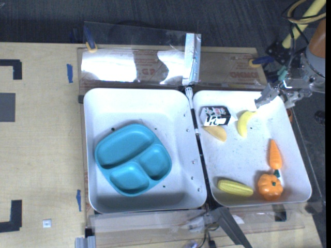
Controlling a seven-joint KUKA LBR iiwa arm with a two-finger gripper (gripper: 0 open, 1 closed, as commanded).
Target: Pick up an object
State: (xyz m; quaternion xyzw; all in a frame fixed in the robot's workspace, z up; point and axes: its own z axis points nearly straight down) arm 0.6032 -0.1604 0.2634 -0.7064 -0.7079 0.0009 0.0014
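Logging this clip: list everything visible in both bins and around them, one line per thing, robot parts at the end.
left bin: 1, white, left half of bench
right bin: 1, white, beside the left bin
divided tray: 1, blue, three compartments, lying in left bin
small box: 1, black and white, upper left of right bin
yellow wedge: 1, pale yellow, just below the box
banana: 1, yellow, upper middle of right bin
carrot: 1, orange, right side of right bin
pumpkin: 1, orange, lower right corner
corn cob: 1, yellow, left of the pumpkin
clear panel: 1, transparent, behind left bin
gripper: 1, grey, over right bin's upper right corner, holding nothing visible
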